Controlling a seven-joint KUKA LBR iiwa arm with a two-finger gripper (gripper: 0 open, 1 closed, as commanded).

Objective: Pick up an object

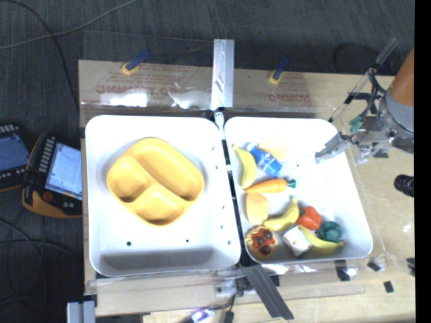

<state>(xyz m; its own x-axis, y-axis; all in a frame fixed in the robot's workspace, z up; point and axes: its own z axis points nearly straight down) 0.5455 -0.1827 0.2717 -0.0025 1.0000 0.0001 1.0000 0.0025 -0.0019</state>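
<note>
**newbie_op:** Trying to figure out which step you'd call this. Is the pick already underway?

**bench_regular:** Nah, you're at the approach stage, I'd say. Take the right bin (350, 180) as your landmark. The gripper (328, 153) sits over that bin's upper right corner, just inside the rim, with bare white floor under it and nothing between its tips. Whether it's spread or pinched, you can't tell from up here; it's too small and slanted.

**newbie_op:** So where's the stuff you could grab?

**bench_regular:** All piled toward the right bin's left wall and bottom edge. Blue packet (264, 159) near the top left of that bin, a banana (244, 167) touching the wall beside it, the carrot (269, 186) lying across just below. Lower down there's another banana (286, 217), a red pepper (309, 217), a green lump (330, 231) and a white block (295, 239) crowded together.

**newbie_op:** Next move?

**bench_regular:** My guess: you need to swing left and down across the bin toward one piece. The carrot or the blue packet looks like the cleanest target, less crowded than the bottom heap.

**newbie_op:** And the arm?

**bench_regular:** It reaches in from beyond the right bin's right rim, wrist (380, 123) outside the bin, orange band (404, 79) above it, tool angled down and leftward into the corner.
</note>
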